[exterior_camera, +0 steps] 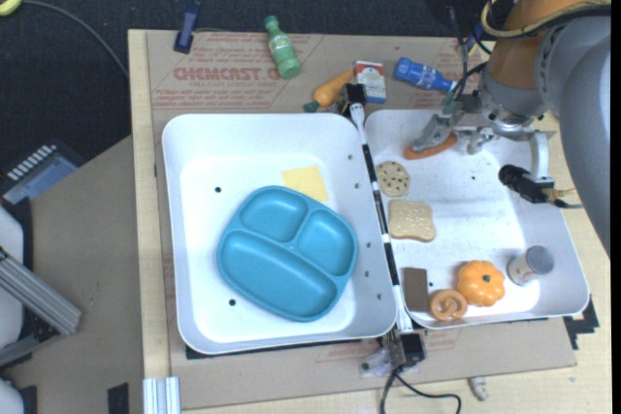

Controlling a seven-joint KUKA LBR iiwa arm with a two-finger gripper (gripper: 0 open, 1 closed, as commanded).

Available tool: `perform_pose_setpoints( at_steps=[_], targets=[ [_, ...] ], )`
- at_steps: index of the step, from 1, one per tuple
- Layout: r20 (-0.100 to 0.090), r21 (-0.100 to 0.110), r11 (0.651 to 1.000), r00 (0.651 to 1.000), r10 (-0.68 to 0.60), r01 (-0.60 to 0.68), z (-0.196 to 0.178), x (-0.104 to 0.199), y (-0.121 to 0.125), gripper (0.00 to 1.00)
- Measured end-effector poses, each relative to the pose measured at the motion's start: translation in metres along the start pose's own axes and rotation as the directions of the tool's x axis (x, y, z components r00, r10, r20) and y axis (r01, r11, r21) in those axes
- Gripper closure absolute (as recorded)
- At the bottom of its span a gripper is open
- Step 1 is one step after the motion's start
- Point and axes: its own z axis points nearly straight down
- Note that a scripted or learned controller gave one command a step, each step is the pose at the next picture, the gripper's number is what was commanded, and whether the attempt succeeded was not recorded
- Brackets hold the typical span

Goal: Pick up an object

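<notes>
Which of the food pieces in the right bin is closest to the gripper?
The orange carrot-like piece at the bin's far edge, right at the gripper. The cookie, bread slice, pumpkin and pretzel lie nearer the camera.

green bottle (282, 47), blue bottle (423, 75) — on cardboard (233, 71)

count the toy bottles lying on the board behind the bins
2. The green bottle lies on the board behind the left bin. The blue bottle lies behind the right bin, near the gripper. The arm could hide more.
</notes>
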Motion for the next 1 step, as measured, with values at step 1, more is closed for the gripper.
perform_pose_setpoints(
  at_steps=[1],
  targets=[
    [-0.003,0.012,1.0,1.0,0.002,-0.001,0.0049,-0.0539,-0.0827,0.0]
  ],
)
